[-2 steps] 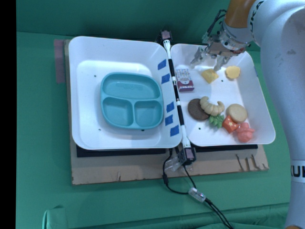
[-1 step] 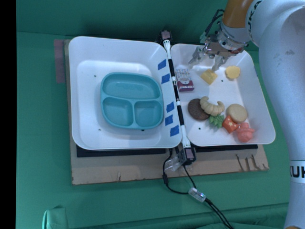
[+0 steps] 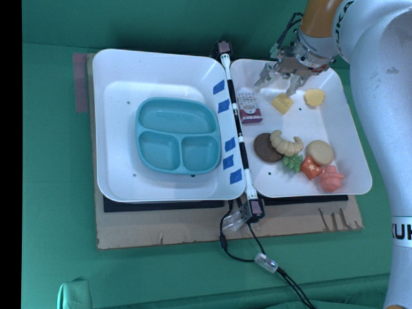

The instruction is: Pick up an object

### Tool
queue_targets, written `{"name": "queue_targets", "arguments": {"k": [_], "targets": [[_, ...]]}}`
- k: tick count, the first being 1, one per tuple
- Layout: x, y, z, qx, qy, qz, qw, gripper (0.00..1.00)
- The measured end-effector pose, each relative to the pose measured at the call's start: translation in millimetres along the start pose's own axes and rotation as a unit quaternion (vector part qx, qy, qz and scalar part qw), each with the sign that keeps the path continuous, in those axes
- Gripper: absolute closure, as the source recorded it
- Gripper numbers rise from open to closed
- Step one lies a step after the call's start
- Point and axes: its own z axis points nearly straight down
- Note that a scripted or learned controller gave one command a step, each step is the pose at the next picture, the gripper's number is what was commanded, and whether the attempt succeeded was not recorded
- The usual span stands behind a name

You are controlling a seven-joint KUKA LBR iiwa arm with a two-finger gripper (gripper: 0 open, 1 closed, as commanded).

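You have the gripper (image 3: 281,82) hanging over the far end of the right bin (image 3: 355,143), fingers spread open and nothing between them. Directly beneath and just ahead of the fingertips lies a yellow cheese wedge (image 3: 282,103), flat on the bin floor; it looks to be the nearest candidate. A second yellow piece (image 3: 315,97) sits just beside it, toward the right wall.

The rest of the stock lies nearer the camera in the same bin: a small packet with red edging (image 3: 249,106) close to the dividing rail, a brown round cookie (image 3: 264,147), a croissant (image 3: 287,143) touching it, a tan bun (image 3: 319,152), a green and red vegetable cluster (image 3: 302,165) and a pink toy (image 3: 331,179).

The left bin (image 3: 109,127) holds a teal divided tray (image 3: 177,136).

Assessment: approach appears made, pick not yet done. You have the descent, the closing on an object and the lift all left.
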Motion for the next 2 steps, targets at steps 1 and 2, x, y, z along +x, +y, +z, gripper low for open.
{"name": "queue_targets", "arguments": {"k": [1, 2], "targets": [[0.6, 0.0, -0.1, 0.000, 0.000, 0.001, 1.0000, 0.00], [1.9, -0.1, -0.1, 0.000, 0.000, 0.002, 1.0000, 0.00]]}}
